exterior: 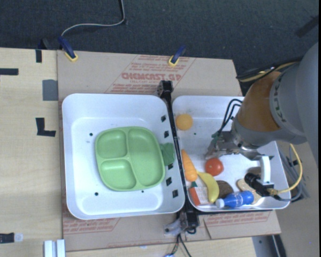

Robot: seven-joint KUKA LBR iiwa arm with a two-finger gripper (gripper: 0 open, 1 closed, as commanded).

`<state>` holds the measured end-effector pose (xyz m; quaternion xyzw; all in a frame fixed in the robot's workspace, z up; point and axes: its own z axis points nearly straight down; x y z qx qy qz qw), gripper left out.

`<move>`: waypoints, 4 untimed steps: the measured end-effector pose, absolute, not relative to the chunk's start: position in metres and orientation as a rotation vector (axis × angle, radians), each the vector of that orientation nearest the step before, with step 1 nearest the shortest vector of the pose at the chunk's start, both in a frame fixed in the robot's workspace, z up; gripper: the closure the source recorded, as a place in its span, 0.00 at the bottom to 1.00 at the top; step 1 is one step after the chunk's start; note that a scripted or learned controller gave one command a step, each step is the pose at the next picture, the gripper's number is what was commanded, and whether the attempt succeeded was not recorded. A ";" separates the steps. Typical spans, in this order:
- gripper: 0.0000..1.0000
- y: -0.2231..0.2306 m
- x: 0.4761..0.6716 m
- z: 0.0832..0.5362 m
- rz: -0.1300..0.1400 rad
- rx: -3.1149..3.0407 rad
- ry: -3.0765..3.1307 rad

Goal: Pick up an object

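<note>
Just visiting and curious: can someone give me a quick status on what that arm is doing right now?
Gripper low in right bin, jaws state unclear. Red tomato just below it, not held. Banana and carrot crowd alongside.

You've got a wooden bench with black tape marks, and a cardboard sheet clamped flat on it. Two white bins sit on that cardboard, touching side by side: left bin, right bin.
</note>
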<state>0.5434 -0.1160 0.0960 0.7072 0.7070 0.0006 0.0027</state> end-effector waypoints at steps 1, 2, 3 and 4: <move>0.00 -0.116 0.543 0.096 0.002 2.218 2.218; 0.00 -0.102 0.497 0.089 0.004 2.214 2.196; 1.00 -0.098 0.496 0.096 0.003 2.219 2.210; 1.00 -0.018 0.521 0.201 0.000 2.220 2.224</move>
